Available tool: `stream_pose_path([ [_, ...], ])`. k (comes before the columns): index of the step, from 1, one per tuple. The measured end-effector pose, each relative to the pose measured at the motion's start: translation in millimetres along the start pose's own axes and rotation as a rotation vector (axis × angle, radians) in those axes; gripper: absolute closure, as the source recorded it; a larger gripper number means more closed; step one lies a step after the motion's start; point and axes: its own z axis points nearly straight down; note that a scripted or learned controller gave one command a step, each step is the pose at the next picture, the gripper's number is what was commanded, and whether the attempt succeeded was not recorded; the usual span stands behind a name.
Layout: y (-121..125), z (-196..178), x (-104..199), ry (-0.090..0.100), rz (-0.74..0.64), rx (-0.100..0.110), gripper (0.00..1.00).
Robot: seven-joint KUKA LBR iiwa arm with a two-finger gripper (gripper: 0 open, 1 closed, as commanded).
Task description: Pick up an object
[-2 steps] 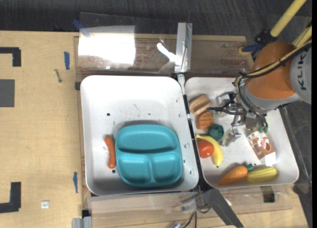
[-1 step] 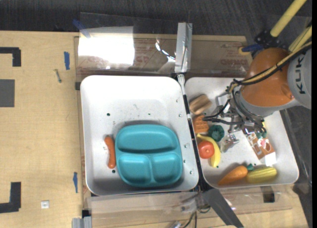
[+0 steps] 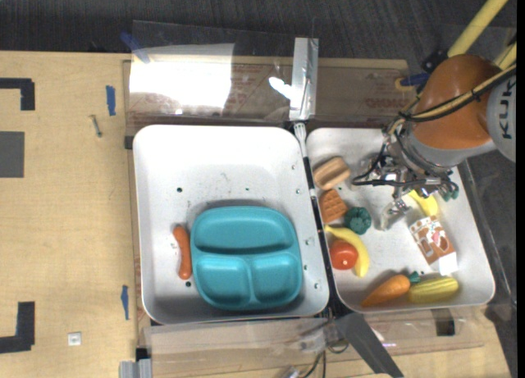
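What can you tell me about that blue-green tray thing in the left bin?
The teal tray looks like smooth moulded plastic, with rounded corners and three hollows: one long one along the far side and two smaller ones nearer the camera. It lies flat, open side up, in the near half of the left bin. An orange sausage-shaped toy lies along its left edge.

Bright, even overhead light falls on the bench. Strong glare washes out the clear sheet at the far side, hiding its surface. The left bin shines near-white, with soft reflections on its floor; the teal tray casts a faint shadow to its near-left. The right bin is equally bright, its far-right part shaded under the arm. The dark floor beyond stays dim. Focus is moderate: small items look soft, and the image is grainy and coarse.
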Motion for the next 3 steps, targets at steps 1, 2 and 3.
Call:
stream_pose_path([
  [1,11.1,-0.9,35.7,0.002,0.017,-0.002,0.00],
  [2,-28.9,-0.8,66.0,0.001,-0.081,0.001,0.00],
  [3,-29.2,-14.5,61.0,-0.012,-0.081,0.007,1.00],
])
